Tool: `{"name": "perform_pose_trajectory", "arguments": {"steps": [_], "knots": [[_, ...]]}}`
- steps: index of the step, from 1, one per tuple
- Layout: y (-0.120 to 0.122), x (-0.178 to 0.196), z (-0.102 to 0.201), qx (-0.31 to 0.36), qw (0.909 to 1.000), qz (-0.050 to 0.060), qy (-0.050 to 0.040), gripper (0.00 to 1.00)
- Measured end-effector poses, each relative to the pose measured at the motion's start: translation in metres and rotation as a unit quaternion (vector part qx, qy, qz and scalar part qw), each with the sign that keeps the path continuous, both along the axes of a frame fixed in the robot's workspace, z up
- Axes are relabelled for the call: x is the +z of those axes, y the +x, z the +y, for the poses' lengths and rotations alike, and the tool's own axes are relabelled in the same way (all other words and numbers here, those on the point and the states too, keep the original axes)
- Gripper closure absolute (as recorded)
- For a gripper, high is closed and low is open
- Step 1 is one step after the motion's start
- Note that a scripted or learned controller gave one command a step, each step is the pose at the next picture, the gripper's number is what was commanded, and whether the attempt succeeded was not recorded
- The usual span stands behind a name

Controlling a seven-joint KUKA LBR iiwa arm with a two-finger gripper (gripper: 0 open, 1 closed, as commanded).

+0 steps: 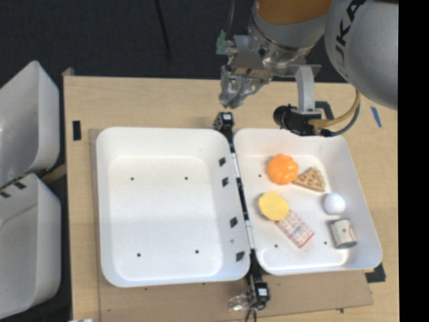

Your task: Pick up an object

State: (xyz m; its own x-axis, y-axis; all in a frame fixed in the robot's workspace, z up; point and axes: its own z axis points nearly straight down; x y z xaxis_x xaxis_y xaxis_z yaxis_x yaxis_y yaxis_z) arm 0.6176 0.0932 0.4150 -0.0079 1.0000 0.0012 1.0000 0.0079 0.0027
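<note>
Hovering above the far edge of the bench, the gripper (234, 94), its grasp state not discernible, holds nothing visible; the orange object (282, 168) lies in the right bin (358, 180), so descent remains the next requirement.

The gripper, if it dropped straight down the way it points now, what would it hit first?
Most likely bare bench top just behind the bins, near the black clip at their seam. The gripper hangs short of the right bin, so the orange fruit lies off its line. Depth is uncertain from this slanted view.
</note>
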Motion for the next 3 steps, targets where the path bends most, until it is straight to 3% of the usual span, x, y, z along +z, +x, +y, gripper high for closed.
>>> {"name": "perform_pose_trajectory", "arguments": {"steps": [1,2,3], "knots": [[-0.016,-0.025,0.071,0.0,1.0,0.003,0.0001,1.0],[0.0,-0.069,0.101,-0.002,1.0,0.004,-0.0015,1.0],[0.01,0.002,0.13,-0.001,1.0,-0.003,0.0008,1.0]]}}
